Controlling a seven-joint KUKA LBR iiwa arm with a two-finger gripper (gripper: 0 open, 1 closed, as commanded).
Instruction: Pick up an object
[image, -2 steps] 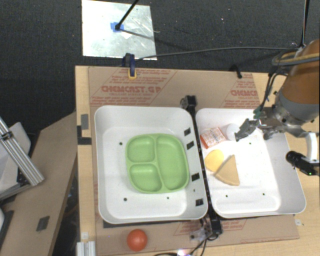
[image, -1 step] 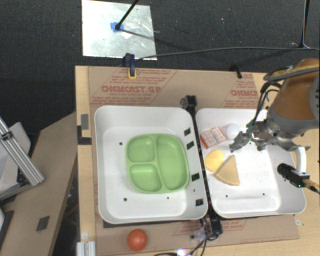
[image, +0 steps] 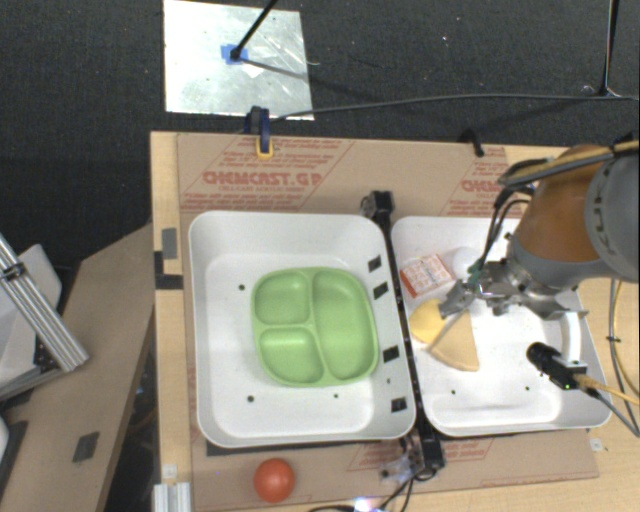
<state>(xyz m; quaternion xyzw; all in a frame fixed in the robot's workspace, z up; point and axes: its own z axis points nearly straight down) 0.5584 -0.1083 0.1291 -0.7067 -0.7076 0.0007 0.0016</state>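
"Watching the pincer (image: 460, 298) from my desk, I see it low in the right bin (image: 500, 425), its tip just above the narrow end of the yellow wedge (image: 458, 345). I can't tell from this slant whether it stands wide or narrow, and I see nothing held in it."

"So the wedge is your pick?"

"That's my guess. It lies flat on the bin floor, touching a pale round piece (image: 425, 322) on its left, with a red-and-white box (image: 424, 272) just beyond that."

"What worries you?"

"Three things. The tip sits over the thin point of the wedge, not its broad body, so a close there may pinch only an edge and let it slide out on the lift. The round piece is so tight against it that a descent could land on the seam between the two and shove both aside. And a flat thing on a smooth white floor gives little to bite on, so I'd expect skating."

"The left bin (image: 215, 400)?"

"No risk there. The green divided plate (image: 315, 325) is well apart, as is the orange ball (image: 274, 479) out on the worktop (image: 330, 165)."
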